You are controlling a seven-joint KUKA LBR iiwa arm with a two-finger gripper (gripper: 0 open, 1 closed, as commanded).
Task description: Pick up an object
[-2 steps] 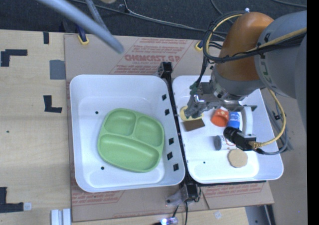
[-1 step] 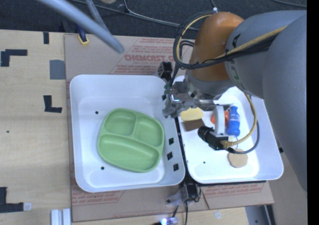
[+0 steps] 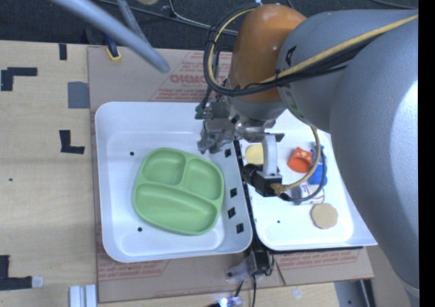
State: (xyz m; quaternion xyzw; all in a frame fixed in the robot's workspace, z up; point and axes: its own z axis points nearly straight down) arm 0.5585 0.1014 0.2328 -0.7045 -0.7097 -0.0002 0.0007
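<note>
1. Gripper (image 3: 215,134) hangs low over the far right corner of the left bin (image 3: 109,163), close to the wall it shares with the right bin (image 3: 343,234). Cannot tell how far open it is, or whether it grips anything.
2. Green divided plate (image 3: 178,191) lies flat in the left bin, near the gripper, camera-side and to view-left.
3. Pale yellow piece (image 3: 253,154) sits just view-right of the gripper, across the wall.
4. Orange piece (image 3: 299,160) and blue piece (image 3: 320,171) lie side by side, farther right.
5. Tan disc (image 3: 325,216) lies well apart, toward the camera.

The green plate (image 3: 179,190) covers most of the left bin (image 3: 114,163) floor; open floor remains along the far wall.
</note>
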